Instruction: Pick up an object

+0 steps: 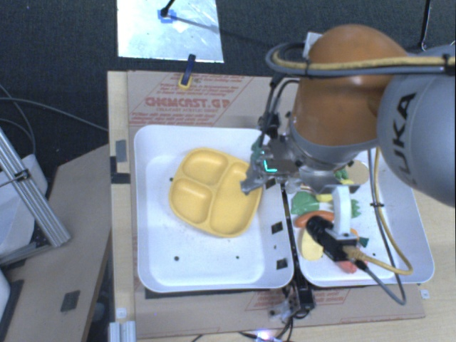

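a yellow plate (206, 191) with three compartments lies in the left bin (160, 266), a little above that bin's middle and nearer its right wall than its left. the plate sits flat on the white floor, turned at a slant, with its one large compartment toward the right and its two smaller ones toward the left.

the claw (252, 182) is at the plate's right rim, right at the edge of the large compartment, with a small green light glowing just above it. its grey tip overlaps the rim, but i cannot tell whether the claw is open or closed, nor whether it has any hold on the plate. the arm (342, 84) rises to the right of the plate, its orange band and grey body covering much of the right bin (419, 258).

right of the plate, beyond the wall between the two bins, a few small things lie close together and are partly hidden by the arm: a green piece (303, 204), an orange piece (306, 220) just below it, a yellow piece (309, 248) lower again, and a red piece (347, 266) furthest from the plate.

below the plate the left bin's floor shows a few small dark specks. above the plate, past the bin's far rim, a printed cardboard sheet (214, 98) lies under both bins, and a small blue and yellow thing (187, 72) rests at its far edge. left of the plate, outside the bin, the pale desk (78, 205) shows.
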Robot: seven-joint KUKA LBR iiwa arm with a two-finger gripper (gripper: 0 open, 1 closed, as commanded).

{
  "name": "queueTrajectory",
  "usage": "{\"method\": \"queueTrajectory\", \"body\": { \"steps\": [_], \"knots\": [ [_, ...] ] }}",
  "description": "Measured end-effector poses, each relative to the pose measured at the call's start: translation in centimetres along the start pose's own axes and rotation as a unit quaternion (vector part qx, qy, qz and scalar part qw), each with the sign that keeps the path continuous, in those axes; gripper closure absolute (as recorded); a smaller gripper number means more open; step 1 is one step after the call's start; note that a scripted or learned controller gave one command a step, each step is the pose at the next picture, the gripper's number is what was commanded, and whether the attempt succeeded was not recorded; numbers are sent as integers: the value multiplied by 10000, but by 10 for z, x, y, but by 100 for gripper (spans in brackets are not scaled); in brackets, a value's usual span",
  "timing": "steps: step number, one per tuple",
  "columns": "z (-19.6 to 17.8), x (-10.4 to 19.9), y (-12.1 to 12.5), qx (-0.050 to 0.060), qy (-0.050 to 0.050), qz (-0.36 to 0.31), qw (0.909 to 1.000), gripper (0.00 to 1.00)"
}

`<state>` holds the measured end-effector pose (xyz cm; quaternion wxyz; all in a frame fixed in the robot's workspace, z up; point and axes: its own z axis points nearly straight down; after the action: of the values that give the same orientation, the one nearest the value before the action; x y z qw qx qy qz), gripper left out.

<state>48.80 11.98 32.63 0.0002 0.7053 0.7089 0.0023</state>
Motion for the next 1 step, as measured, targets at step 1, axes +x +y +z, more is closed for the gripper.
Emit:
{"method": "queueTrajectory", "body": {
  "steps": [1],
  "knots": [
    [-11,0,1,-10,6,-19,10000,100]
  ]
}}
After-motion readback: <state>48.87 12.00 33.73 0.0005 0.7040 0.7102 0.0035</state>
